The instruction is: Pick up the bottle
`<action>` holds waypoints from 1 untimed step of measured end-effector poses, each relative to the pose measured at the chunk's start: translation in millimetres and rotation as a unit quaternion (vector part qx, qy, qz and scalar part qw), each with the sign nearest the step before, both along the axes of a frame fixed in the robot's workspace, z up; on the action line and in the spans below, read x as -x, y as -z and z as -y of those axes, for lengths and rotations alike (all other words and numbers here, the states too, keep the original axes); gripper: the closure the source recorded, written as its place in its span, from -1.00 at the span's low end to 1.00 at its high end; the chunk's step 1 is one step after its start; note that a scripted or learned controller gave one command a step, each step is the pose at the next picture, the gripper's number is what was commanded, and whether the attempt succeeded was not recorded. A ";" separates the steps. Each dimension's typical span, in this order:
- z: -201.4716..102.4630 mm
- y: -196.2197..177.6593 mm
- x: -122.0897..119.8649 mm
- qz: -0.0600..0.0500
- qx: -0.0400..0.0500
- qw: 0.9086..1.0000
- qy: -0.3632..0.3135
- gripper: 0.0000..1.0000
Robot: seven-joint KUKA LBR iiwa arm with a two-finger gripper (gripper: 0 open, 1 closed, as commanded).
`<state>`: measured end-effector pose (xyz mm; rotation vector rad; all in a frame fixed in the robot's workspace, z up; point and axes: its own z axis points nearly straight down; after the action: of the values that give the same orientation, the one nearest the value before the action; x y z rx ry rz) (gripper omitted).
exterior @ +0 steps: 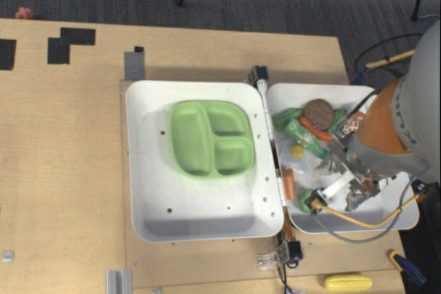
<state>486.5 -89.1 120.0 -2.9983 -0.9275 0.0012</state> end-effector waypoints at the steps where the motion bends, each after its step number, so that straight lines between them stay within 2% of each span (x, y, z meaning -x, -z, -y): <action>1: -0.1 33.5 -1.5 0.002 0.000 0.989 0.148 -1.00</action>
<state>488.0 -88.9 86.5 -3.1035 -0.4734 -0.0057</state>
